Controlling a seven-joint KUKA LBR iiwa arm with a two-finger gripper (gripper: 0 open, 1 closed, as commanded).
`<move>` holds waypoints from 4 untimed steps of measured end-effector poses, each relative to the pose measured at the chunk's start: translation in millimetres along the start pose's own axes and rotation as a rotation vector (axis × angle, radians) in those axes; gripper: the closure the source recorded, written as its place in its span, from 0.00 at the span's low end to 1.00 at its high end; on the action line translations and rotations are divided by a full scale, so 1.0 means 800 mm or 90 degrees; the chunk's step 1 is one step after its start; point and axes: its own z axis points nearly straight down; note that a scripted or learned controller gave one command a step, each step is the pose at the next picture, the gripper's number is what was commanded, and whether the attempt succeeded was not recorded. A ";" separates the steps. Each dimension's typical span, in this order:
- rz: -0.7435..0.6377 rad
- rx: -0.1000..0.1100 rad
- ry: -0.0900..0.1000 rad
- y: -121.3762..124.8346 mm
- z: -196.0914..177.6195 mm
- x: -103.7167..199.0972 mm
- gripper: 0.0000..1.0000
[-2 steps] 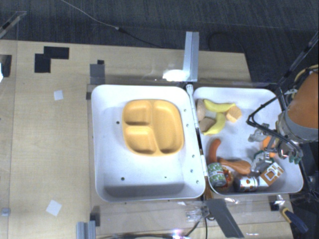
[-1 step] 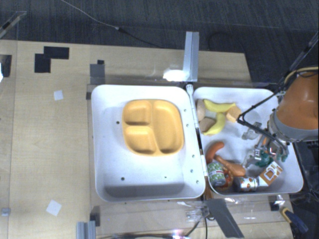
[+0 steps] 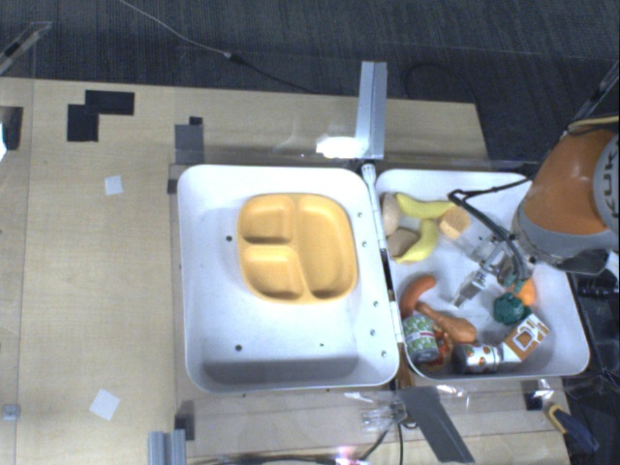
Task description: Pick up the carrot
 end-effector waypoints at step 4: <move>0.189 -0.005 -0.006 0.017 -0.017 0.024 1.00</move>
